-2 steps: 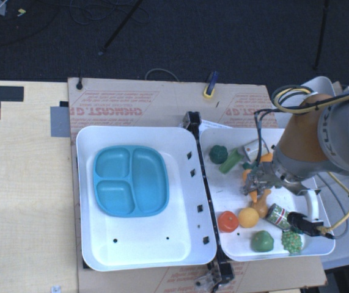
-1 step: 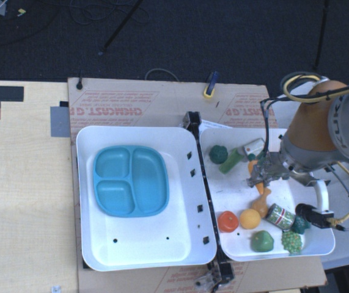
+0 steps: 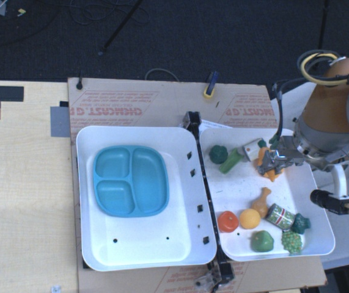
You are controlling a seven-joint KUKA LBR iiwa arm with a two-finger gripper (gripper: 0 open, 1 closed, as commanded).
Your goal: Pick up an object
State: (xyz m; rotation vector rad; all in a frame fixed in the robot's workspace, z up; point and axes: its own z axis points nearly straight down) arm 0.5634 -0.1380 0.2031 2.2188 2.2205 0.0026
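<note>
- My gripper (image 3: 271, 162) is down in the right bin (image 3: 321, 249), near its top right part.
- It is right on top of a small orange toy (image 3: 272, 174). That is the thing I think I am going for.
- I cannot tell if I am gripping the toy or just touching it. My own metal parts hide that spot.
- Just to the left of my gripper is a white and green piece (image 3: 252, 147), and past that a dark green veggie (image 3: 218, 154) with a light green stem (image 3: 231, 162).
- These sit very close together. If I squeeze now, I might pinch the wrong one, or bump it away.
- The orange toy is small. It could slip out when I go up.
- Lower in the bin are a tan chicken leg (image 3: 262, 201), a yellow ball (image 3: 249, 218), a red tomato (image 3: 227, 221), a little can (image 3: 280, 216), a green pepper (image 3: 261, 242) and a bumpy green toy (image 3: 292, 242). They are well apart from me, so I should not hit them.
- The left bin (image 3: 101, 249) has a blue plate (image 3: 130, 181) in it. It is far from my job.
- The bin wall is close on my right. I could scrape it if I swing that way.
</note>
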